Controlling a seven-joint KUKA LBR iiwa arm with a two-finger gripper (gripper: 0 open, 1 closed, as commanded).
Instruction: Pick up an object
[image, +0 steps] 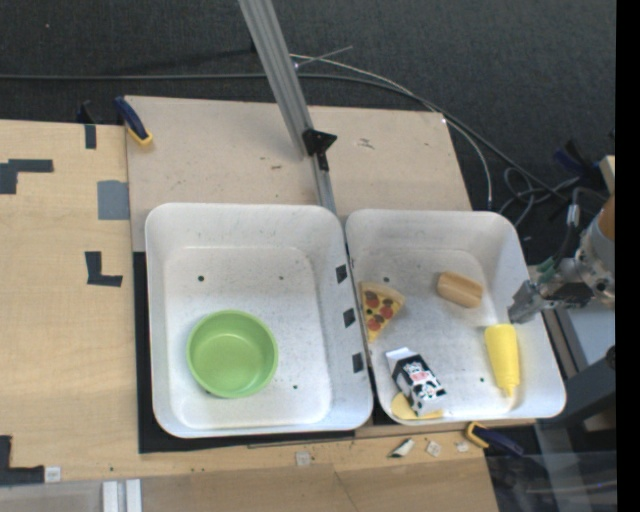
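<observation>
The gripper hangs at the right bin's right rim (finger spread impossible to tell), open floor lying mid-bin. The yellow corn lies just below it, the bread roll to its left, both apart from it.

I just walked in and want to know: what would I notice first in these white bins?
The bright green bowl in the left bin. In the right bin lie a pizza slice, a yellow corn cob and a black-and-white cow-print carton. The gripper hovers at that bin's right edge.
</observation>
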